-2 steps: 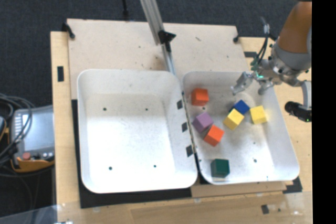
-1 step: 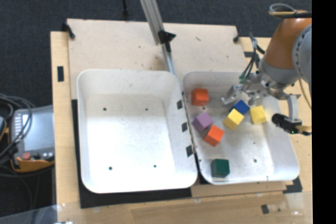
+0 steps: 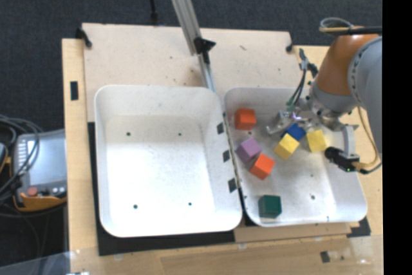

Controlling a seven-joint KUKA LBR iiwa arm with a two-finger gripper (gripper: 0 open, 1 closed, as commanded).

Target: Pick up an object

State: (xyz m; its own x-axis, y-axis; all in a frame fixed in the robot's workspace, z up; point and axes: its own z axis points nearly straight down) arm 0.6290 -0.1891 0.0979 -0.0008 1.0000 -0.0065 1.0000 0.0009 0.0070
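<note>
The arm reaches in over the right bin [image 3: 351, 199], its gripper [image 3: 290, 122] low among the blocks; whether it's spread or pinched, I cannot tell. A blue cube [image 3: 295, 132] sits right at its tip. Touching that cube, a yellow cube [image 3: 286, 146]; another yellow cube [image 3: 316, 140] close by. Farther off: orange cube [image 3: 245, 118], purple cube [image 3: 248, 149], second orange cube [image 3: 262, 166], green cube [image 3: 270, 205].

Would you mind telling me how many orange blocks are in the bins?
2, both in the right bin: one orange block near its far left corner, the other orange block beside the purple block. The arm might hide more.
</note>
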